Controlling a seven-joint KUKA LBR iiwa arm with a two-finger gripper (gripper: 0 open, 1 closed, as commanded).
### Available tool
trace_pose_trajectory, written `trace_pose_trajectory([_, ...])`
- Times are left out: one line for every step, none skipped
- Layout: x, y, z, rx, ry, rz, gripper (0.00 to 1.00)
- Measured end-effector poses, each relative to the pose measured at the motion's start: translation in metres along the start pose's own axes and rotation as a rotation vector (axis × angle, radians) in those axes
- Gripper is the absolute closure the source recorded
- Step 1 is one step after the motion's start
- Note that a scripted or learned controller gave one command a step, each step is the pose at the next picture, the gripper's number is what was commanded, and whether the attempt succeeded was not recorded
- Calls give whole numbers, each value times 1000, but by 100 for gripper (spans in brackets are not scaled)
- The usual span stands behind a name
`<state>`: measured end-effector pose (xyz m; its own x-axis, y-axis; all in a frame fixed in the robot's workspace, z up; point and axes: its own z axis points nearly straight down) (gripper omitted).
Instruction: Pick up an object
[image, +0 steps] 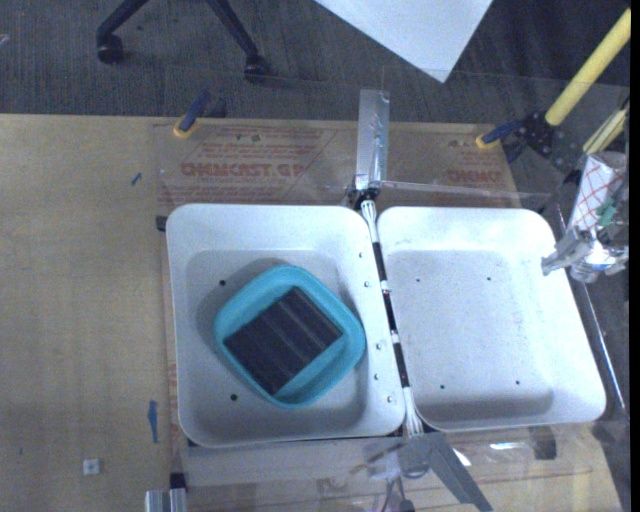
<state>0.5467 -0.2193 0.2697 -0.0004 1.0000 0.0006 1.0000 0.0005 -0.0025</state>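
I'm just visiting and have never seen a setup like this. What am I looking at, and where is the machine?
You are looking down at a slant from one camera fixed above a wooden bench. On it sit two shallow white plastic bins side by side. The left bin holds a turquoise square container with a dark ribbed block inside. The right bin has a bare white floor. The machine is a robot arm that reaches in from the right; a small part of it shows at the right edge, beside the right bin. Its job is to pick up an object. I see nothing in its grasp here.
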Motion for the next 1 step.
trace_pose_trajectory([7,10,163,6,15,49,0])
